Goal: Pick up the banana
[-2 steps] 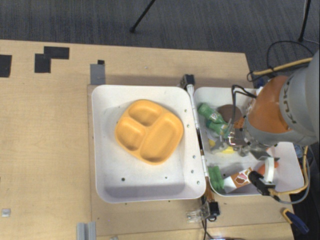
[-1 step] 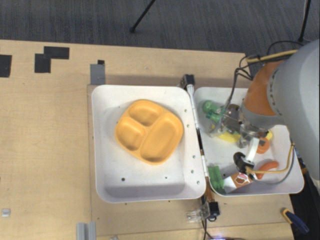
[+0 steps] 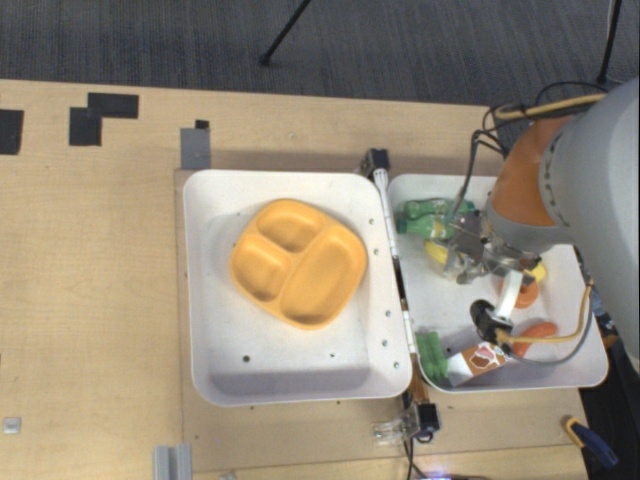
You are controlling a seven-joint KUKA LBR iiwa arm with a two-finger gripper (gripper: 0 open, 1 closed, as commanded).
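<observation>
Banana: yellow curved toy fruit (image 3: 437, 252) in the right-hand shallow white bin (image 3: 560, 373), right of frame centre; its left end shows, and the rest runs under the gripper
Gripper: grey two-finger claw (image 3: 470, 260) set low over that bin, just right of the banana's visible end; contact cannot be made out
Claw state: cannot tell how wide it stands, nor whether it has hold of anything; its own body hides the tips
Neighbours: crumpled green packet (image 3: 425, 213) just above the banana; orange-red piece (image 3: 537, 330) towards the lower right; green-and-white bottle (image 3: 455, 360) in the bin's lower left corner
Left bin: second shallow white bin (image 3: 215, 368) at frame centre, holding a yellow-orange three-compartment plastic plate (image 3: 298, 263); well apart from the work
Done: the reach, by my reading; the claw is down at the right object
Left: a sure grip and the lift; the banana appears to lie on the bin floor, so I judge it not yet picked up
</observation>
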